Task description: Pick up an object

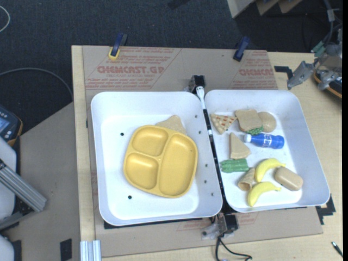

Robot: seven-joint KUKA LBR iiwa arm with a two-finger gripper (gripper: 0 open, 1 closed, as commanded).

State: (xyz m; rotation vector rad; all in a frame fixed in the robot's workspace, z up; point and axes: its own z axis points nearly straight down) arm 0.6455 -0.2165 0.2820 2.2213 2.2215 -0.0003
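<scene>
The right bin point(304, 125) holds several toy foods: a pizza slice point(222, 122), a tan bread slice point(248, 119), a blue and white bottle point(265, 141), a tan wedge point(237, 146), a green pickle point(234, 166), two yellow bananas point(267, 167) point(262, 192) and a brown roll point(288, 179). In the left bin point(106, 129) lies a yellow divided plate point(161, 161), with another tan wedge point(173, 124) at its far edge. My gripper point(302, 74) sits at the frame's right edge, beyond the right bin's far right corner, away from every object.
Both bins rest on a cardboard sheet point(163, 64) held by a yellow clamp point(116, 48) and a blue clamp point(241, 49). A black clip point(198, 83) sits where the bins meet at the back. Dark floor surrounds the bench.
</scene>
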